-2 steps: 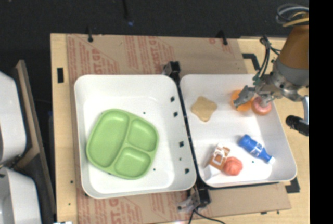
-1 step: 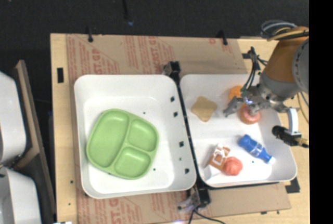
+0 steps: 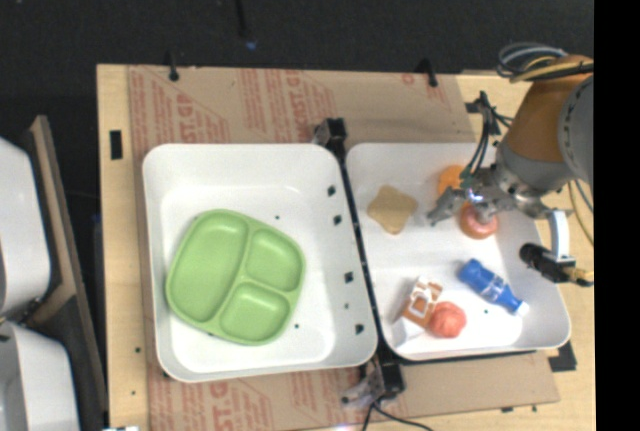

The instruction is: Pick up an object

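Two bins: I see the green tray (image 3: 236, 276) in the left bin (image 3: 160, 219); the toys sit in the right bin (image 3: 545, 329).
End effector: my end effector (image 3: 478, 209) hangs over the pink ball (image 3: 479, 223) by the far wall. I cannot tell its grip.
Nearby: orange ball (image 3: 449, 180), tan sponge (image 3: 391, 208), blue bottle (image 3: 490, 285), red ball (image 3: 447, 319).
Handling: I think the pink ball is light, round and slippery. I would pinch it across the middle.

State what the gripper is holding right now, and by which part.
It cannot be told. The gripper is low in the right bin, right at a pinkish-red object beside an orange one, but no hold is visible.
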